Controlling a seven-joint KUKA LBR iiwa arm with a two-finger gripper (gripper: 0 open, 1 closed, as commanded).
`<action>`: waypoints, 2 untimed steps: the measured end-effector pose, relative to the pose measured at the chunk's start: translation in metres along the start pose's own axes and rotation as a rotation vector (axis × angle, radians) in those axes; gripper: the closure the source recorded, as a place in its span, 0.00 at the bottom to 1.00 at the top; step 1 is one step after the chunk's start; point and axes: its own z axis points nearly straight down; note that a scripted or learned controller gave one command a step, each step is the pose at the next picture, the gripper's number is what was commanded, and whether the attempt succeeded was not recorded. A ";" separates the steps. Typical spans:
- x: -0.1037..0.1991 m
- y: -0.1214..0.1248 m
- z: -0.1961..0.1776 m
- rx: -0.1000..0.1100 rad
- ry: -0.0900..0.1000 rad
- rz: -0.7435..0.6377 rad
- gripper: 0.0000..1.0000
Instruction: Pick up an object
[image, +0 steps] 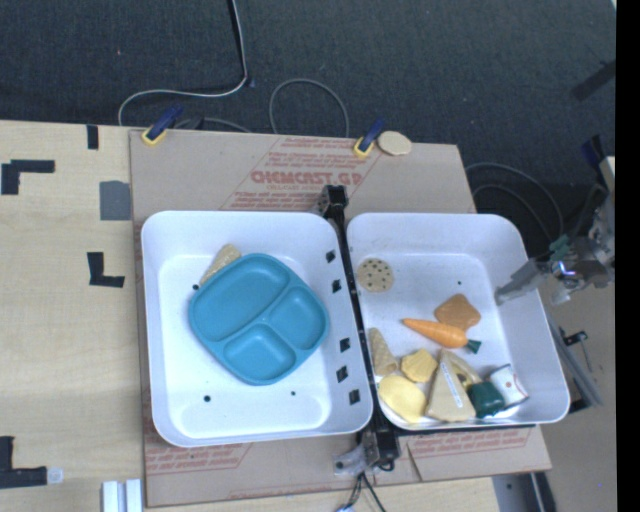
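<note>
Grey metal was what you had at the right bin's (520, 240) outer rim: the gripper (520, 283) sat low at that edge, a pale blade of it reaching in over the wall, and whether it was spread or pressed together could not be told from above. Nothing lay under it or in it, so you would have judged the pick not yet begun, the tool parked at the side where it blocked none of the goods.

Nearest to it lay the brown toast slice (458, 312), flat on the bin floor, with the orange carrot (438, 332) just below and touching it, its green tip pointing toward the rim. Lower still you had a crowded heap in the near corner: yellow and cream pieces (418, 385) leaning on each other, a dark green piece (488, 400) and a small white carton (508, 384) beside it. That pile probably slid together against the wall, which would make a clean grasp there awkward. The round cookie (375, 273) stood alone near the divider, well apart from everything, and looked the easiest target.

Across the divider, the left bin (160, 240) held a blue divided plate (260, 317), tilted over a tan piece (222, 262) that peeked from under its upper edge.
</note>
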 end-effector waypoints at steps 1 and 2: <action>0.027 0.028 0.105 0.009 0.004 -0.002 0.00; 0.048 0.035 0.177 -0.006 -0.007 0.001 0.00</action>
